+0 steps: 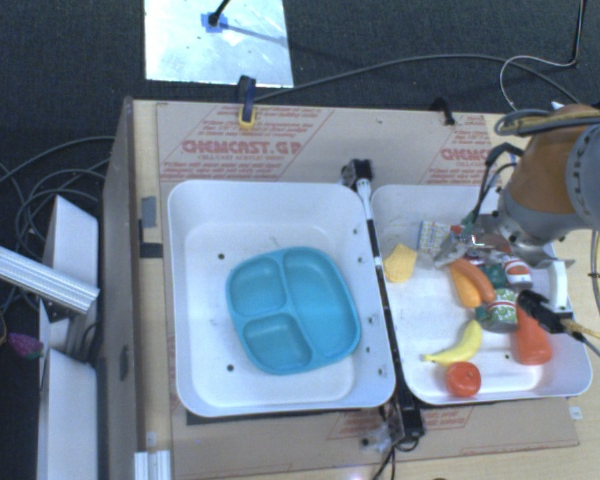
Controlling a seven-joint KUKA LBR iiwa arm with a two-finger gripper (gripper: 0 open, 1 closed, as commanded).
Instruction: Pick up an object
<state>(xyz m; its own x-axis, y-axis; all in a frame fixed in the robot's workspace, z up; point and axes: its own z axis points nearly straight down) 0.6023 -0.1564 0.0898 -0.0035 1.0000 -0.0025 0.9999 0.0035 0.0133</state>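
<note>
The loose objects all lie in the right bin (580,373): a yellow wedge (401,263) near its left wall, an orange carrot-like piece (467,284) toward the middle, a banana (460,344) below it, a red tomato (463,379) by the front wall, a green-labelled can (498,314) just right of the banana, and an orange-red pepper shape (531,340) at the right; a small clear packet (436,236) rests near the back. The gripper (464,240) hangs low over the carrot-like piece and the packet, its tip cluttered with cables; whether its jaws are spread or closed I cannot tell, and nothing is plainly seen between them. The left bin (195,268) holds a blue divided plate (294,309), well apart from the arm (565,183).
</note>
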